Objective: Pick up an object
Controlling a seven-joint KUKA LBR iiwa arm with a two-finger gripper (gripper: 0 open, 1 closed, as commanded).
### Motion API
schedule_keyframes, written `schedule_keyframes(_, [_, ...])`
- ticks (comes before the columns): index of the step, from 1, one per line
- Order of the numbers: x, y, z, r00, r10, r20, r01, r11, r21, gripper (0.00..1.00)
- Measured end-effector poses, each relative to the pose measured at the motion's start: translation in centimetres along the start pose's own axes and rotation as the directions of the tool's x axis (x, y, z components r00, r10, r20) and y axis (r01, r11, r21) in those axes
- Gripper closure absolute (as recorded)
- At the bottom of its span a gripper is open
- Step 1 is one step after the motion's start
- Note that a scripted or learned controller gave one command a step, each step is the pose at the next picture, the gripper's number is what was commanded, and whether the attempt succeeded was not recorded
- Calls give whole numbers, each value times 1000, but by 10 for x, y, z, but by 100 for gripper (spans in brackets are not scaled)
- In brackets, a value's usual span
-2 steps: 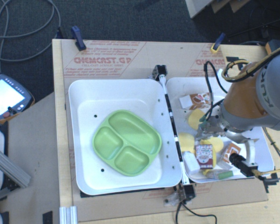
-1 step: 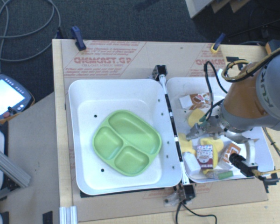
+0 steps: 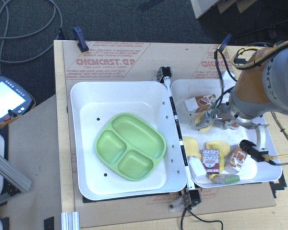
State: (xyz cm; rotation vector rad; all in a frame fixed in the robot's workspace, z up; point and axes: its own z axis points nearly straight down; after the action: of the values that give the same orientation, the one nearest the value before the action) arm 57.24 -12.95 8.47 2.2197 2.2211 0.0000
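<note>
**Low in the Right Bin, Grasp Unconfirmed**

Hovering low over the right bin (image 3: 274, 175), the pincer (image 3: 215, 118), under the grey arm (image 3: 271, 87) with its orange band. Impossible to tell whether apart or together: blurred metal, cables and shadow there. No claim of a hold, then.

Just beside the pincer, on the side toward the left bin (image 3: 81, 128): a small yellow piece (image 3: 203, 122), perhaps touching it, perhaps not. Likeliest target by nearness, as a judgement only. Probably light and fairly stiff, smooth and curved, so apt to squirt sideways under an off-centre squeeze. Best taken across the narrow middle, not at a tapered end.

A little beyond the pincer, toward the far wall: a red-and-white packet (image 3: 201, 102). Looks thin and crinkly; likely to slide rather than lift unless pinched by an edge.

Nearer the front of the bench than the pincer, and apart from it: a larger yellow lump (image 3: 220, 147), a red carton (image 3: 210, 159) just beside that, and an orange-brown packet (image 3: 237, 158) under the wrist side. Carton likely light, rigid, flat-sided; easy to clamp across opposite faces, though crowded by neighbours.

Well away from the pincer, in the left bin: a green divided tray (image 3: 130, 146), broad and shallow, graspable only at the rim.

Lift not yet begun, judging by everything lying flat on the bin floor.
</note>
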Motion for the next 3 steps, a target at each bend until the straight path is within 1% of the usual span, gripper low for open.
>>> schedule_keyframes(1, [31, 41, 0, 1000, -1, -1, 1, 1000, -1, 0])
schedule_keyframes(2, [26, 26, 0, 1000, 0, -2, 0, 1000, 3, 0])
schedule_keyframes(3, [34, 17, 0, 1000, 1, -2, -1, 1000, 3, 0])
